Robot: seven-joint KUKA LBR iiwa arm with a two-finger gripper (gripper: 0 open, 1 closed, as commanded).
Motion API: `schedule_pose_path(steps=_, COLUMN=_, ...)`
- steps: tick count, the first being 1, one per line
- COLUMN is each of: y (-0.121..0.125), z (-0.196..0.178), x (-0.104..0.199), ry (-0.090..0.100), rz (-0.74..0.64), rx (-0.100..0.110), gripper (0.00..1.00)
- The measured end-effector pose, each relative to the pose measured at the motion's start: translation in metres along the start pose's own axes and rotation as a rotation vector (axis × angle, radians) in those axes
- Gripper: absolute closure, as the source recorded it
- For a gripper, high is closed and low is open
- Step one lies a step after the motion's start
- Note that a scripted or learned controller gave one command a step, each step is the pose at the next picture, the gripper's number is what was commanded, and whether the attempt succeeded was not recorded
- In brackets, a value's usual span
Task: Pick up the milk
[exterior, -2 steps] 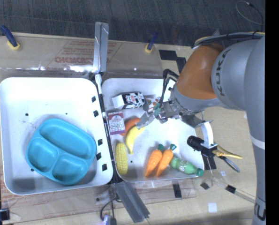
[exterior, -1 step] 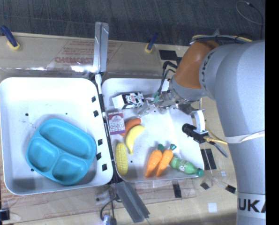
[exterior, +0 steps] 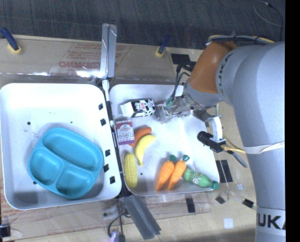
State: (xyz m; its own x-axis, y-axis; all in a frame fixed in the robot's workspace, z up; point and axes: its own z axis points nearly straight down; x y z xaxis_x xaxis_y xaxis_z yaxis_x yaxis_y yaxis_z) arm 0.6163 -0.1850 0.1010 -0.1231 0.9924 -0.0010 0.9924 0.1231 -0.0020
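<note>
The milk (exterior: 138,107) is a small white carton with black cow patches, lying on its side at the back of the right bin (exterior: 202,158), near the divider. My gripper (exterior: 165,112) hangs low over the bin just to the right of the carton's end, close to it. The milk rests on the bin floor and is not between the fingers. The grey wrist and the orange band (exterior: 206,70) rise behind the gripper toward the right.
Also in the right bin are a small red box (exterior: 124,133), an orange piece (exterior: 142,132), a banana (exterior: 143,146), a corn cob (exterior: 131,169), two carrots (exterior: 170,173) and a green bottle (exterior: 199,178). A blue divided plate (exterior: 65,161) lies in the left bin (exterior: 18,100).
</note>
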Motion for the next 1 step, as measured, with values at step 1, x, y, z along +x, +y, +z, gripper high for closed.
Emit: schedule_pose_path(steps=1, y=0.0368, z=0.0122, x=0.0376, ry=0.000, rz=0.126, rx=0.033, gripper=1.00)
